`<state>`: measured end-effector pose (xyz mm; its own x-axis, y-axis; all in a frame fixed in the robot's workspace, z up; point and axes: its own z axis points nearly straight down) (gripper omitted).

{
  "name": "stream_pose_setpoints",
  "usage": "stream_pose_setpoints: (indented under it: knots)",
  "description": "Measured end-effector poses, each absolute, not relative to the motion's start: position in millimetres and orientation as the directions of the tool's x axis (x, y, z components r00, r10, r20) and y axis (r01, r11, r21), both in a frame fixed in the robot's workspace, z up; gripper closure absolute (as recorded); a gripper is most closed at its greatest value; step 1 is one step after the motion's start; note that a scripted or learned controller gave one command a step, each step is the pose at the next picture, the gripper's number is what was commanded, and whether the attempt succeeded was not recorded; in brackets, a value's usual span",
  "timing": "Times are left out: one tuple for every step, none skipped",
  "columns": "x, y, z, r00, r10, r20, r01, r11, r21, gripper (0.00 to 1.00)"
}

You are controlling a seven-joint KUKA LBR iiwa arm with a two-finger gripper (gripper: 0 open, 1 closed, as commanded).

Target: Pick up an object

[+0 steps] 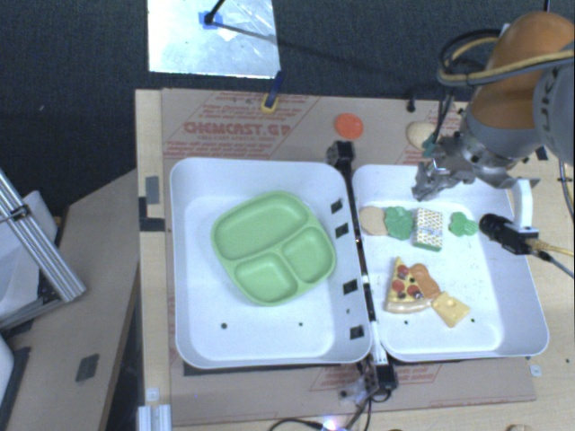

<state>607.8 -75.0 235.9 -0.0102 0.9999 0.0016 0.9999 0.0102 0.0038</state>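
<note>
The right bin point(512, 330) holds several toy foods: a tan cookie point(371, 220), a green piece point(398, 222), a speckled white block point(429, 228), a small green piece point(464, 224), a pizza slice point(411, 287) and a yellow cheese wedge point(451, 309). My gripper point(431, 183) hangs over the back of this bin, just above and behind the speckled block and green piece. Nothing shows between its fingers.
The left bin point(193, 330) holds a green divided plate point(272, 247). An orange disc point(349, 127) and a pale round piece point(419, 134) lie on the cardboard behind the bins. A black clip divider point(352, 241) runs between the bins.
</note>
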Motion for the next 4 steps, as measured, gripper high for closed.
stream_pose_setpoints:
  knots:
    - [615.2, -24, 231, -0.010, 1.000, 0.002, 1.000, 0.010, 0.002, 1.00]
    - [631.1, 31, 220, -0.010, 1.000, 0.002, 1.000, 0.010, 0.003, 1.00]
    - [661.7, 83, 232, -0.010, 1.000, 0.003, 1.000, 0.010, 0.005, 1.00]
    - [673.8, 114, 220, -0.007, 1.000, 0.001, 1.000, 0.007, 0.003, 1.00]
